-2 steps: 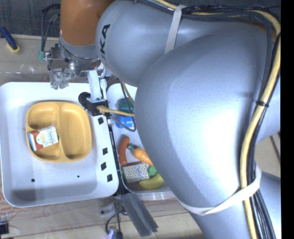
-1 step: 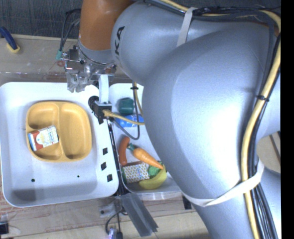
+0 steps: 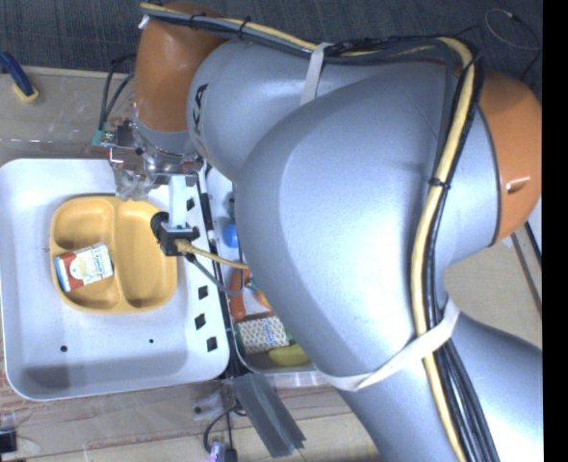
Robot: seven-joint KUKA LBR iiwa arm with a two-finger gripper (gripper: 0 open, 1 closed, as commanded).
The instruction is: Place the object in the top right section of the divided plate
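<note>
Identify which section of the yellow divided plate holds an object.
The lower left section of the divided plate: a small red and white packet lies there; its other sections are bare.

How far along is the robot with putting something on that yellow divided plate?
A small red and white packet already lies in the lower left section of the yellow divided plastic plate, inside the left white bin. The gripper hovers at the plate's top edge; nothing can be seen held in it. The top right section looks bare, so the placing there looks not yet done.
</note>
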